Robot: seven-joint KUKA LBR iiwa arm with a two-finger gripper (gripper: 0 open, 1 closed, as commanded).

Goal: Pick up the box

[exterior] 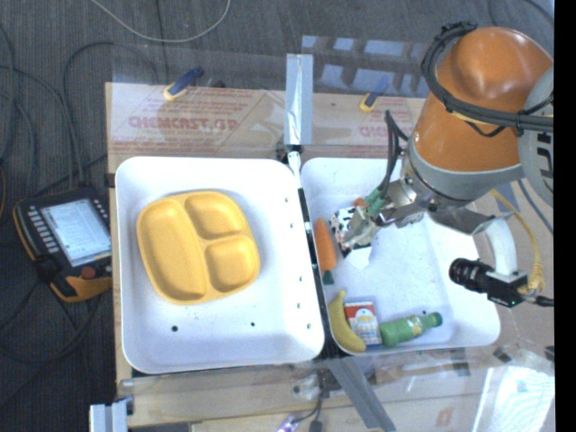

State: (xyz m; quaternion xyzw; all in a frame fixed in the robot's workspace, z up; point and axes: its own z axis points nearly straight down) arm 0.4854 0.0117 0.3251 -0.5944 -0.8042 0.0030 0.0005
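Faint reddish lettering on the board [202, 122] behind the bins is too blurred to read.

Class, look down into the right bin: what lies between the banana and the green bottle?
The box, small and red-and-white, sits between the banana and the bottle near the right bin's front edge, seen in the camera view.

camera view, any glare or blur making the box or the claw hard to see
Camera view: light is even, and the white right bin shows no harsh glare; the box is small but legible, its red face clear; the claw is dark, cluttered and soft, with a faint shadow below it.
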